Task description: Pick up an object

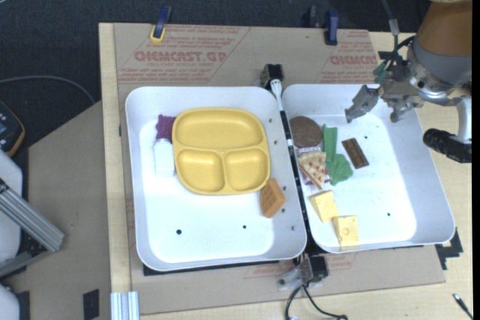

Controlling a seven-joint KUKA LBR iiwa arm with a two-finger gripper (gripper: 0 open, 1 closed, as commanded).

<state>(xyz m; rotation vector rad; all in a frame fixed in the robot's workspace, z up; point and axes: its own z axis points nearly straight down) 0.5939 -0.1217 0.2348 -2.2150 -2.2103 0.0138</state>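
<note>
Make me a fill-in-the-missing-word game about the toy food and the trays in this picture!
1. The yellow plate with three sections lies in the ____ bin.
2. The brown chocolate bar lies in the ____ bin.
3. The purple toy touches the plate's ____ edge.
4. The gripper hangs over the ____ bin.

Missing words: left; right; left; right

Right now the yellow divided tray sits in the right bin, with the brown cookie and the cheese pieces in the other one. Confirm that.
Not quite. The camera view shows the yellow divided tray in the left bin. The brown cookie and the cheese pieces lie in the other one, the right bin.
</note>
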